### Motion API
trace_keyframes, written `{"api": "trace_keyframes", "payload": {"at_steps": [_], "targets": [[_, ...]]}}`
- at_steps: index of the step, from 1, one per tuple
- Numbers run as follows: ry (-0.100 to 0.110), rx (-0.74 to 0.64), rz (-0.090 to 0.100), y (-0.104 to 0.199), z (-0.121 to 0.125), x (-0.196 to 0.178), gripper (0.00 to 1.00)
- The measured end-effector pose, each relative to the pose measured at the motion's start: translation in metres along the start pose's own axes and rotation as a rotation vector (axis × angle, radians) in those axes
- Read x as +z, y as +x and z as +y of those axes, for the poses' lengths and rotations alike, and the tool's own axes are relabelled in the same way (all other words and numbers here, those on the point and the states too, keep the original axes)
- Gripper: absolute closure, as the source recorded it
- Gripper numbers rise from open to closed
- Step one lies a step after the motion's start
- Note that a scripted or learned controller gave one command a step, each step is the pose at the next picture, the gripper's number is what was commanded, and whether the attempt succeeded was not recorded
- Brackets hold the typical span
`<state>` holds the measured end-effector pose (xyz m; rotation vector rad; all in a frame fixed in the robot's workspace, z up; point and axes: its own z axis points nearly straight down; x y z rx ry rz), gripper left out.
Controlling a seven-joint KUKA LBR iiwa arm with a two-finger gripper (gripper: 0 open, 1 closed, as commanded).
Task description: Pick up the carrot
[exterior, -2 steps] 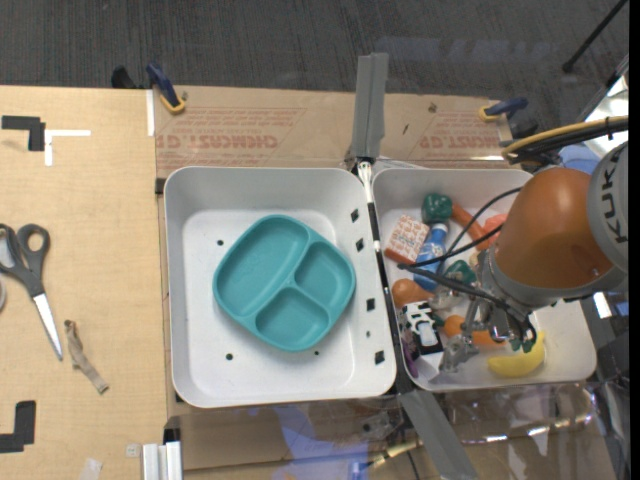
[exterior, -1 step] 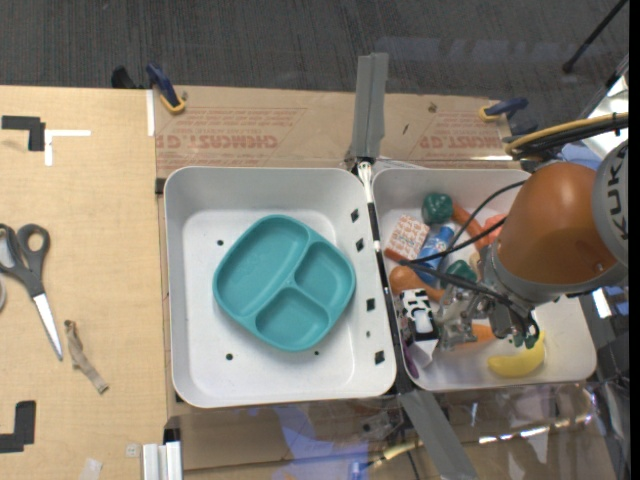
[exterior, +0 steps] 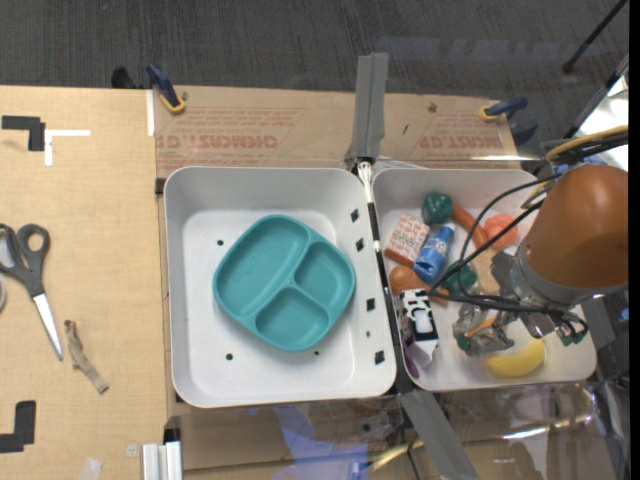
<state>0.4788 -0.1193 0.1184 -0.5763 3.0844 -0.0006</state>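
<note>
Camera view: two white bins side by side on bench. Left bin [exterior: 190, 268] holding a teal divided plate [exterior: 285, 283], tilted on the floor of the bin. Right bin [exterior: 560, 368] crowded: carrot [exterior: 482, 228] lying near the far middle, partly under cables, just beside a dark green piece [exterior: 437, 207]; blue bottle [exterior: 433, 251] and a printed red-and-white packet [exterior: 406, 235] to its left; yellow banana [exterior: 516, 358] near the front wall. Arm with orange band [exterior: 585, 226] over right half of this bin. Gripper [exterior: 482, 333] low beside the banana, well apart from the carrot; open or closed: cannot tell. Scissors [exterior: 32, 273] on bench at far left.
</note>
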Motion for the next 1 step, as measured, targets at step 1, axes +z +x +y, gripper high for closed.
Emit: {"api": "trace_keyframes", "payload": {"at_steps": [1], "targets": [[-0.001, -0.122, 0.0, -0.0453, 0.04, -0.0735, 1.0]]}}
